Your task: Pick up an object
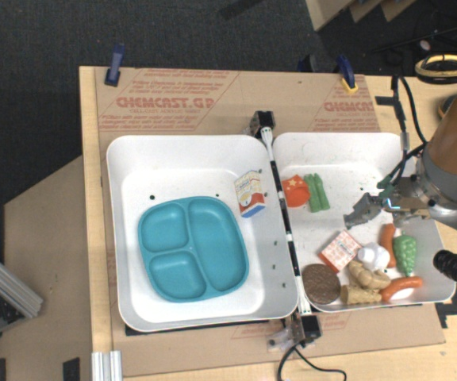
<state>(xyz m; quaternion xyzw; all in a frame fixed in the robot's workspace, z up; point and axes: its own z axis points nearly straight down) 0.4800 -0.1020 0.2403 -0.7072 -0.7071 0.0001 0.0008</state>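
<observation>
My gripper [361, 213] hangs over the middle of the right bin [339, 145], reaching in from the right, with nothing visibly held. Just below it lies a pink box [340, 250], with a white lump [371, 255] beside the box. To the gripper's left rest a red toy vegetable [295, 191] and a green one [317, 193]. A brown disc [321, 283], tan pieces [363, 280], an orange carrot [387, 235], a green knobbly piece [405, 254] and a red sausage [401, 288] crowd the bin's near right corner.
The left bin [125, 213] holds a blue divided plate [193, 247] and a small carton [250, 194] near its right wall. A black ridge [280, 213] separates the bins. The grey arm [451, 173] covers the right bin's right edge.
</observation>
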